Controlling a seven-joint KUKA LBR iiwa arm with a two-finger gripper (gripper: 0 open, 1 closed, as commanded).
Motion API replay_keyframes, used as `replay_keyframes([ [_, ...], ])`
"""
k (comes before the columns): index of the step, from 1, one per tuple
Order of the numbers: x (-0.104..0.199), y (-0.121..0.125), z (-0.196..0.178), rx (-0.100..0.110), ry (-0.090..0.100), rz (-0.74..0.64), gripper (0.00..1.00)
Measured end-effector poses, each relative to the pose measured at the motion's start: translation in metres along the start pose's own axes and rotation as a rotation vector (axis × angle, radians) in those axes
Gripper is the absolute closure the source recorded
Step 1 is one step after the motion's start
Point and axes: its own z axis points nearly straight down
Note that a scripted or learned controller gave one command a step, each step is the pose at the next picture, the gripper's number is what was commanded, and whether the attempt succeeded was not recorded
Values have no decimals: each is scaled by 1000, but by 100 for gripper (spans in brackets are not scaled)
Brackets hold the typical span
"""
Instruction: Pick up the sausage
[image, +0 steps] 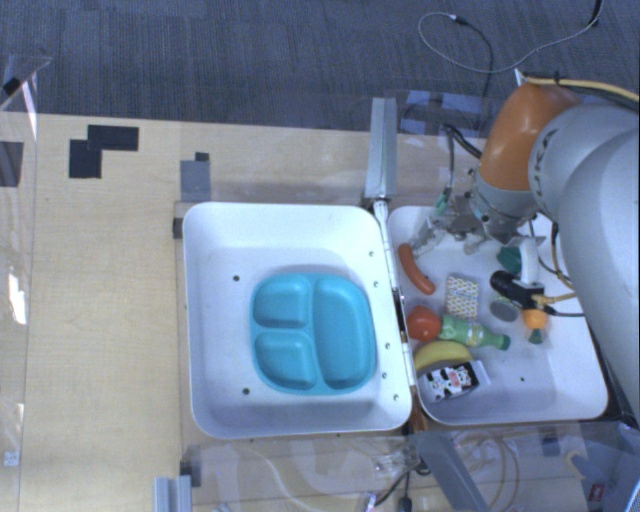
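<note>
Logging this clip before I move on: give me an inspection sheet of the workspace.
Surface: wooden bench bearing two white bins, left bin and right bin.
Job's things: sausage lying in right bin, near its left wall.
Clutter: blue divided tray in left bin; tomato, banana, green bottle in right bin.
Grippers: gripper above right bin's far end, apart from sausage.
Cables: black cable looping behind the arm.
Surroundings: grey carpet.
</note>
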Motion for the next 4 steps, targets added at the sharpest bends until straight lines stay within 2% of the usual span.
replay_keyframes([
  [1, 5, 1, 8, -3, -4, 13, 0],
  [2, 8, 5, -3, -10, -2, 7, 100],
  [3, 30, 3, -89, -6, -2, -1096, 100],
  [4, 30, 3, -89, -6, -2, -1095, 0],
])
